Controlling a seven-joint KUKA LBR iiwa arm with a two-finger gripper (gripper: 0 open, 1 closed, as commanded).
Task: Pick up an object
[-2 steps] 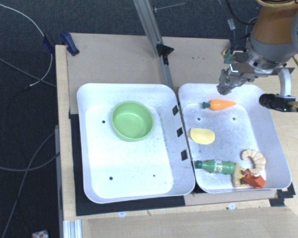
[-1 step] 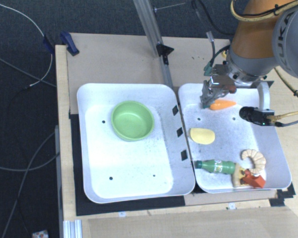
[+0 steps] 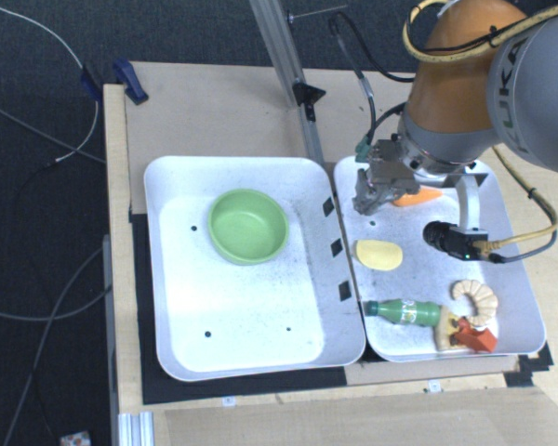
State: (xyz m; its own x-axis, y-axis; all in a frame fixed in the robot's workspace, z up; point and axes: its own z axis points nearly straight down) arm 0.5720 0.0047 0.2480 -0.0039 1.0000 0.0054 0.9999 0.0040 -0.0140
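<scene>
My gripper (image 3: 370, 200) hangs over the upper left part of the right bin (image 3: 511, 249), just left of an orange carrot-like piece (image 3: 418, 196) that pokes out from under the wrist. Nothing shows between its fingers. Below it lie a flat yellow piece (image 3: 378, 255), a green bottle (image 3: 405, 312) on its side, a pale shrimp-shaped toy (image 3: 474, 295) and a red and orange toy (image 3: 467, 334). A green bowl (image 3: 248, 225) sits in the left bin (image 3: 232, 333).
A slanted metal pole (image 3: 284, 54) rises behind the bins. A black cable fitting (image 3: 451, 238) with a yellow lead hangs over the right bin. Black clips (image 3: 335, 247) line the divide between the bins.
</scene>
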